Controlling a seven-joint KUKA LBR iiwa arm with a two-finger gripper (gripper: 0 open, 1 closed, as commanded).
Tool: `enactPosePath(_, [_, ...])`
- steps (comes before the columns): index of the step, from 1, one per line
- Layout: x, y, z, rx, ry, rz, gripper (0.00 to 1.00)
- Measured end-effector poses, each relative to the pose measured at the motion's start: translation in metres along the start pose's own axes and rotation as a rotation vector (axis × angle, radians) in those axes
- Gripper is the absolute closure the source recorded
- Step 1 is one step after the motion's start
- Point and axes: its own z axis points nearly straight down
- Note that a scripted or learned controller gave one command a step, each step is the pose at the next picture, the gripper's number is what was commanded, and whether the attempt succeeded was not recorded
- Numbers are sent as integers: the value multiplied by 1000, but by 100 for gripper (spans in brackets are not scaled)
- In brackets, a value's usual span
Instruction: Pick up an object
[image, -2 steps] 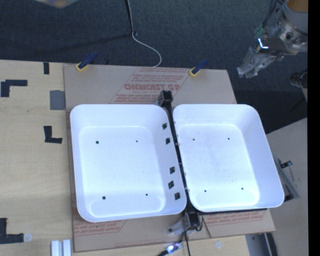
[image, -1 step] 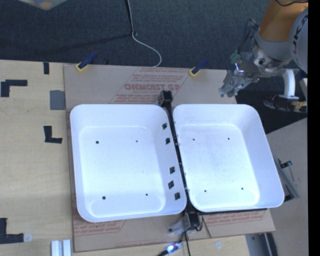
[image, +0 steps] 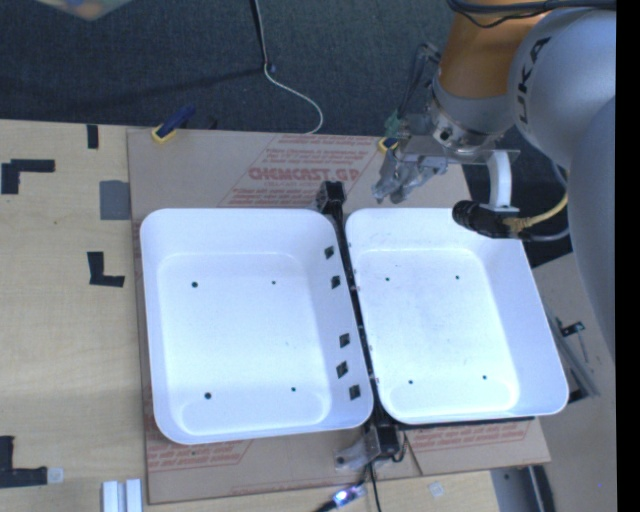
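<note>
Your claw (image: 398, 186) hung above the far rim of the right bin (image: 520, 262), near the corner where the two bins met, with the grey arm (image: 560, 70) and its orange band (image: 480, 45) coming in from the upper right. The fingers pointed down toward the cardboard sheet (image: 290, 175) behind the bins, but they blurred together at that spot, so you could not tell whether they stood wide or narrow. Nothing could be seen between them.

As for the thing to pick, you had a problem. Both the left bin (image: 160, 300) and the right one showed white floors marked by small dark dots and faint scuffs, with no object you could make out. A row of small black clips (image: 342, 340) ran along the seam between the bins, and those looked like fixtures, not targets.

The risks from there, as a judgement: a descent at that position would likely have met the bin's rim or the dark clamp (image: 329, 195) at the top of the seam, since the claw sat over the edge, not over open floor. A closing there could have caught the rim and dragged the bin across the desk (image: 60, 330). And a grasp into bare floor would simply have come up with nothing.
</note>
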Motion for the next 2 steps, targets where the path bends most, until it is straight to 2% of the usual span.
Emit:
enactPosePath(1, [99, -44, -12, -2, 0, -2, 100])
enactPosePath(2, [0, -43, -52, -6, -6, 17, 100])
